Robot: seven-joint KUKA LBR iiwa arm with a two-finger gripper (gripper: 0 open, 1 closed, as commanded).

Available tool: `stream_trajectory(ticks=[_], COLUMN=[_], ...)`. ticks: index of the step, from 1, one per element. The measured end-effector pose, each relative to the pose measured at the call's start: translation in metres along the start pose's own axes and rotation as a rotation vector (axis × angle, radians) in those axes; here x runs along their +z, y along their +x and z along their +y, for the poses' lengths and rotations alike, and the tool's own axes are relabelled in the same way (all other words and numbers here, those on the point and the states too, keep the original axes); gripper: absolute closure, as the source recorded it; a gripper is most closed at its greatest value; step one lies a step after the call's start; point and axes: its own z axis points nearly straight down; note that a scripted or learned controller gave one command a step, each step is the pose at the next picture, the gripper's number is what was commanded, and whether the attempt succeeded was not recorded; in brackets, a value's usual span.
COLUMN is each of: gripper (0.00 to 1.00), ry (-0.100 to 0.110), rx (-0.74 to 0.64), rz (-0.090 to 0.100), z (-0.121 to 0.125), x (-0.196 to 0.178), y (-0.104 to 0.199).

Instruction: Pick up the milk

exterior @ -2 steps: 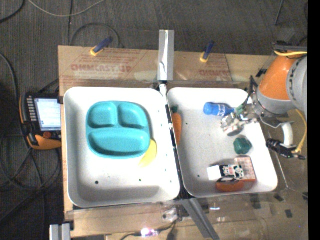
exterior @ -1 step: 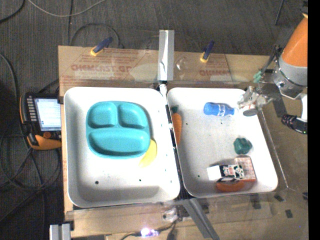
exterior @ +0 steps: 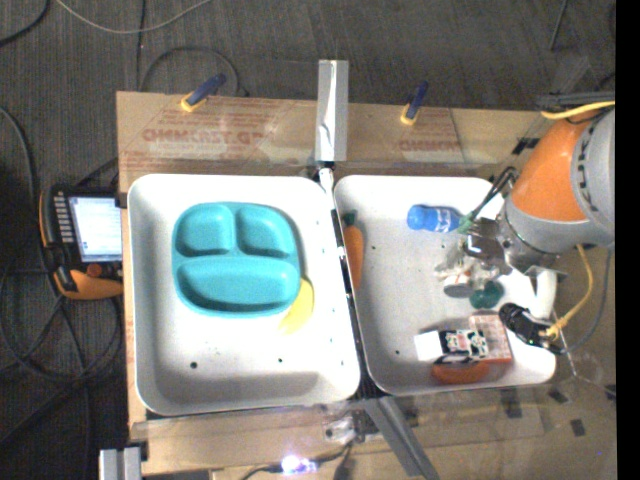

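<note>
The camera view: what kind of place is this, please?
Probably a robot lab test bench: two shallow white bins side by side, a grey arm with an orange band, and loose cables on the carpet floor.

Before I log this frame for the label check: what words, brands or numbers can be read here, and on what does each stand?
Cardboard sheet behind the bins: red print in two patches, too blurred to read.
Milk carton in the right bin: printed pictures and marks, too small to read.
Blue bottle: no legible label.
Handheld screen left of the bench: lit, its text too small to read.
Nothing else carries print.
</note>
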Motion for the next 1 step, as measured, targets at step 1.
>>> stream_trajectory(ticks=[1], gripper=[1.00], ry=[-0.003], rx=[-0.062], rz=[0.000], z=[-0.0354], x=[-0.0707], y=[-0.0316])
